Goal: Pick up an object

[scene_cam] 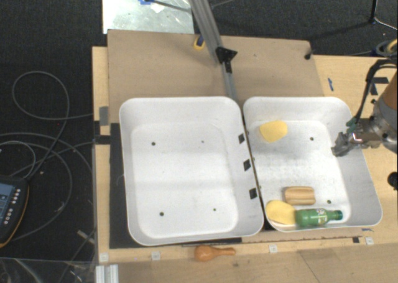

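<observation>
Claw [341,145] hovering at right bin's [348,111] right rim, arm reaching in from the right. Finger state: cannot tell, too small and dark. Nothing visibly between them.

Objects sitting in right bin: pale yellow lump [273,130] near its upper left; tan block [299,195] toward near edge; yellow piece [280,213] and green bottle [317,216] lying side by side along near wall.

Left bin [134,151] adjoining. Orange-brown item [214,252] lying on tabletop [155,58] in front of left bin.
</observation>
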